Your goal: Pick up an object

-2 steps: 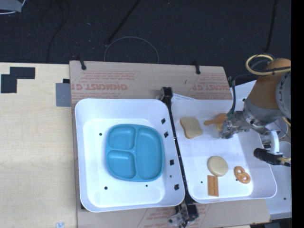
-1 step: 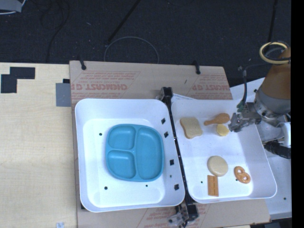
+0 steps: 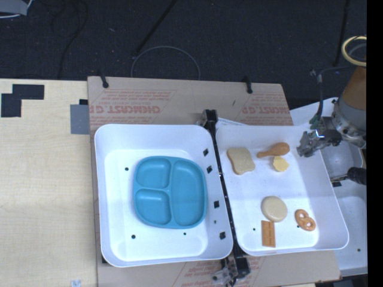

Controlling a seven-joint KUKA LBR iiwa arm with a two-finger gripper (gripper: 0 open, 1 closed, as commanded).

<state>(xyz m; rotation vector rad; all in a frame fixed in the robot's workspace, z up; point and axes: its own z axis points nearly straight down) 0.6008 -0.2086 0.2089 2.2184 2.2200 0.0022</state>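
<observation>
Gripper (image 3: 312, 137) sits at the upper right rim of the right bin (image 3: 335, 217), at the end of the arm (image 3: 354, 103) entering from the right; too small and cluttered to tell how it is set, and nothing visibly held. Nearest food pieces: a drumstick (image 3: 274, 150) and a small yellow chunk (image 3: 280, 164), both to the gripper's left, apart from it. Further left, a slice of toast (image 3: 240, 159). Toward the near side of the same bin: a round cookie (image 3: 274, 208), a pretzel (image 3: 305, 220), and an orange cracker (image 3: 268, 233) just below the cookie. The left bin (image 3: 114, 160) holds a blue divided plate (image 3: 169, 192).
</observation>
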